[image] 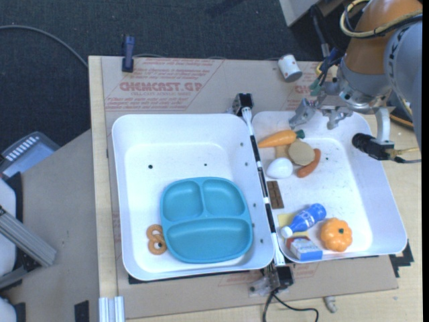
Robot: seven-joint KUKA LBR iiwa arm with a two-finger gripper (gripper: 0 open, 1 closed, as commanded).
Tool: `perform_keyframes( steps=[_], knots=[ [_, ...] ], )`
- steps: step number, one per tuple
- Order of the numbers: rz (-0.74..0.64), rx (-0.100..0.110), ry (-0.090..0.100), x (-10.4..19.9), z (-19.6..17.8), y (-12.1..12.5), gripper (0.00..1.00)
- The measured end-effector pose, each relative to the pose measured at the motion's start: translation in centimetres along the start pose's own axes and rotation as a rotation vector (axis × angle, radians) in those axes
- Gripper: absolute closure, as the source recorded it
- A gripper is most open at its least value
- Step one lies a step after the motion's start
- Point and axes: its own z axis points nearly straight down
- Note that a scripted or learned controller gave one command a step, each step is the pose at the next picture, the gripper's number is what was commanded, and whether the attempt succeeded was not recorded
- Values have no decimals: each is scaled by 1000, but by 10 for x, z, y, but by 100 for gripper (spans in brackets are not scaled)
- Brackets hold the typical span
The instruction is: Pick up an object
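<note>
**Open pincer above the far end of the right bin, carrot nearest**

The gripper (320, 113) hangs over the far edge of the right bin (375, 206), its two fingers spread wide and holding nothing. The closest candidate is the carrot (277, 139), which lies near the gripper at about 8 o'clock from it. Its long axis runs almost from 9 to 3 o'clock, with the green top pointing toward the arm. Just beside it, at 5 o'clock, lie a brown bun (301, 153) and a sausage (309, 164).
</note>
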Motion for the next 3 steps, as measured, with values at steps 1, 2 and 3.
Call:
perform_keyframes(
  steps=[1, 2, 3],
  knots=[
    [2, -12, -5, 11, 75, -51, 0],
    [2, -13, -4, 11, 67, -51, 100],
    [0, -1, 0, 82, -19, -109, 100]
  ],
)
